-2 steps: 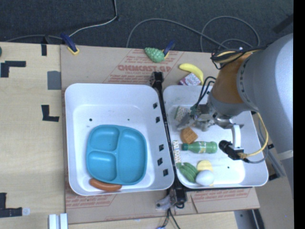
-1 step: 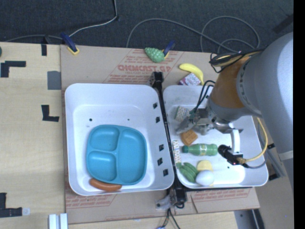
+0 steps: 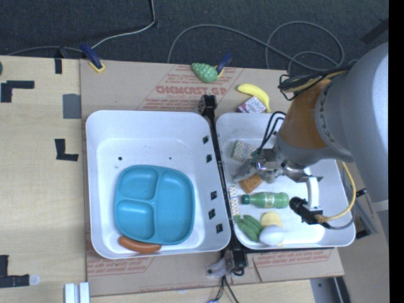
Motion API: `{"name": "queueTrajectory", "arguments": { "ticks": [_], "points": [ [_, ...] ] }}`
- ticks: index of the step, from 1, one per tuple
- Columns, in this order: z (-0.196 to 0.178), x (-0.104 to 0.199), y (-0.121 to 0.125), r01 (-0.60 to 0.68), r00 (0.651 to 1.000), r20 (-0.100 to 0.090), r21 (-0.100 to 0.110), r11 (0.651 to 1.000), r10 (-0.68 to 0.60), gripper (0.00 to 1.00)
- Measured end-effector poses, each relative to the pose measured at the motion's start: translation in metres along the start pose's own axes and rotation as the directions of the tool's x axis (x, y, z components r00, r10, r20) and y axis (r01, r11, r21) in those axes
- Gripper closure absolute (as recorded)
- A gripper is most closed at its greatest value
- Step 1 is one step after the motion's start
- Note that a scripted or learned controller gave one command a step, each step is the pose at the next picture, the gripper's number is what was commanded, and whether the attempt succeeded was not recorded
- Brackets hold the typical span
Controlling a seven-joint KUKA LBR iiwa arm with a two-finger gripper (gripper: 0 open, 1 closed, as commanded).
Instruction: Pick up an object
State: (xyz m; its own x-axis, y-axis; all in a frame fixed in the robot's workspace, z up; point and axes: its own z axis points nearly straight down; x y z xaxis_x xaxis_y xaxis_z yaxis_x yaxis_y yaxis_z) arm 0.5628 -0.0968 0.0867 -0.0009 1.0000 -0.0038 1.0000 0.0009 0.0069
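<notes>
Left bin: held one blue divided plate, lying flat, and one orange sausage-shaped toy, lying just beside the plate's near edge against the bin's front wall.

Right bin: held one green bottle on its side, cap pointing toward the left bin; one orange-brown block just above the bottle; one speckled grey block farther back; one green pod-like toy near the front wall; one yellow rounded piece and one white rounded piece, touching each other, beside the green pod.

Arm: grey with an orange band, reached in from the right over the right bin. Gripper sat low among the objects, between the speckled block and the orange-brown block. Whether its fingers were spread or pressed together could not be told; no object was seen between them.

Cardboard behind the bins: one yellow banana, one green knobbly toy, one small printed packet, all well apart from the gripper.
</notes>
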Motion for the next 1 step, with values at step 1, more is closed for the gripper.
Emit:
{"name": "queueTrajectory", "arguments": {
  "ticks": [1],
  "points": [
    [-0.0093,0.0001,-0.0001,0.0,1.0,0.0,0.001,1.0,0.0,1.0]
  ]
}}
